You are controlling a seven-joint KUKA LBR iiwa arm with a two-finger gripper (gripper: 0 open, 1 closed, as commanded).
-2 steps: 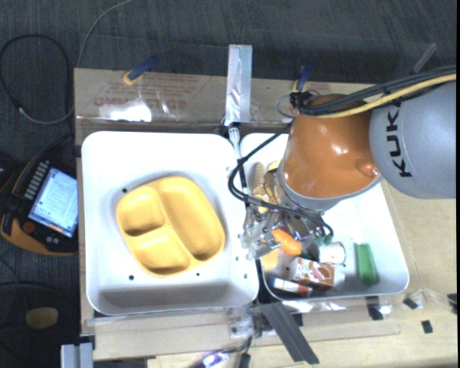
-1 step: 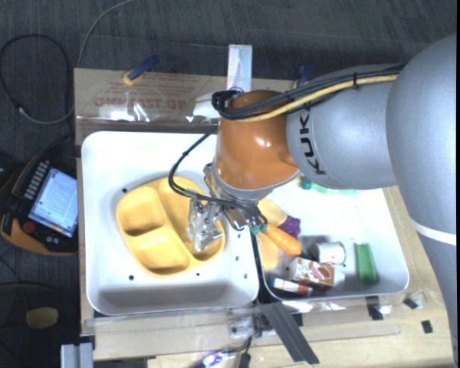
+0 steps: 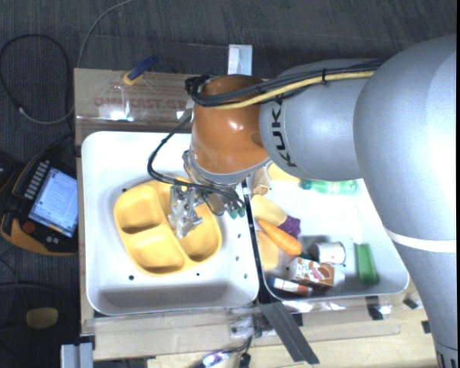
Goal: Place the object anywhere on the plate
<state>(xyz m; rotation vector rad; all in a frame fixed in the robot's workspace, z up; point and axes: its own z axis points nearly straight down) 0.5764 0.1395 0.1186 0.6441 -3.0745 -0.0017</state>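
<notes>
A yellow divided plate [image 3: 149, 228] lies in the left white bin [image 3: 98, 205]. My gripper [image 3: 187, 215] hangs over the plate's right side, above the ridge between its compartments. The orange wrist band [image 3: 226, 133] hides whatever lies right behind it. I see nothing clearly held under the gripper. In the right bin [image 3: 392, 276] lie an orange carrot [image 3: 280, 238], a purple item [image 3: 292, 225], a small juice carton [image 3: 313, 273], a white cylinder [image 3: 331, 251] and a green block [image 3: 366, 261].
The grey arm covers much of the right bin's far half. A green bottle [image 3: 330, 185] peeks out beneath it. A red-tipped marker [image 3: 290, 286] lies at the right bin's near edge. A teach pendant [image 3: 50, 202] sits on the floor at left.
</notes>
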